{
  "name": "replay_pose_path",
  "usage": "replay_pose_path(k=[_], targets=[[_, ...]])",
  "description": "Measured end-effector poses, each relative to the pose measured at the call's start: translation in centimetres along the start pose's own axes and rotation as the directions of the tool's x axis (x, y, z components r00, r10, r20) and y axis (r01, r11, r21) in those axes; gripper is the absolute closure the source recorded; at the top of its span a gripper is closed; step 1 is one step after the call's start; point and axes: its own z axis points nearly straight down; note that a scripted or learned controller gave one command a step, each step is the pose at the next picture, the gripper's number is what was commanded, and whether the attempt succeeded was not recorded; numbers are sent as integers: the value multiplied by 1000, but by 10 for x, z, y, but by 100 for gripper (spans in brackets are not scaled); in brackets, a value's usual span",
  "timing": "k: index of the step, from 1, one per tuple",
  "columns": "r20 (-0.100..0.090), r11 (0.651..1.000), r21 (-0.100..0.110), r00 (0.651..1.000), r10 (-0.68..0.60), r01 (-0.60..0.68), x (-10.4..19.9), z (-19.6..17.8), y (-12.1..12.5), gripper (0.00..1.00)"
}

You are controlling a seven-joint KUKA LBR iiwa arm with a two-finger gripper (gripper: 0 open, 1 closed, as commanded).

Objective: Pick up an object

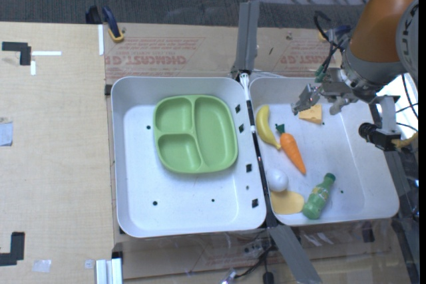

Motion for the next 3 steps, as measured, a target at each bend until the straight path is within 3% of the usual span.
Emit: replay_pose_path(k=[1,2,3], targets=[[0,990,-3,990,-144,144,0,108,-41,0],[0,990,-3,990,-138,138,-2,100,-41,100],[1,1000,-2,1000,2,-2,69,9,8,100]])
